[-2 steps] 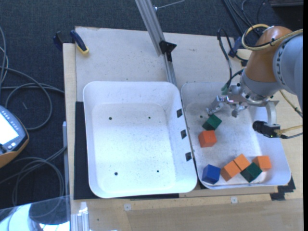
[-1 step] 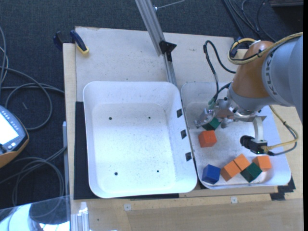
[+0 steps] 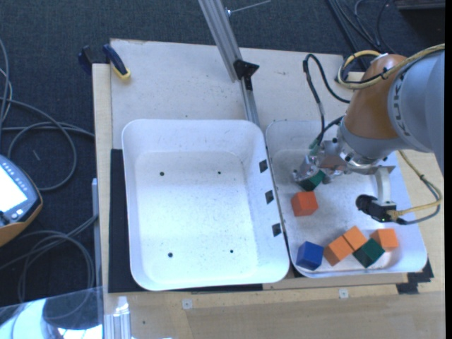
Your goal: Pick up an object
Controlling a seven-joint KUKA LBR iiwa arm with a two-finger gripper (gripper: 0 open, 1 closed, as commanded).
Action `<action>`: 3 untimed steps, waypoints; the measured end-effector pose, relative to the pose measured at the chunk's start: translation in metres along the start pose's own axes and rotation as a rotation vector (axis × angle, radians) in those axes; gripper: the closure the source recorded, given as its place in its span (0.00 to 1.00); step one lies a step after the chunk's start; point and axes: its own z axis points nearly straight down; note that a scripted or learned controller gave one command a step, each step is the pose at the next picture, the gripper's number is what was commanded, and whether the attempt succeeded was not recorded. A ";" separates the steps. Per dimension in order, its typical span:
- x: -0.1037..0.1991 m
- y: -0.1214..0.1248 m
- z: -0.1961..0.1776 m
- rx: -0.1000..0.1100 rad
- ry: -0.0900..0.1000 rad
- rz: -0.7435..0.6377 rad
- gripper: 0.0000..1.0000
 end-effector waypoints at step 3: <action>0.163 -0.006 -0.094 0.003 -0.001 -0.002 0.00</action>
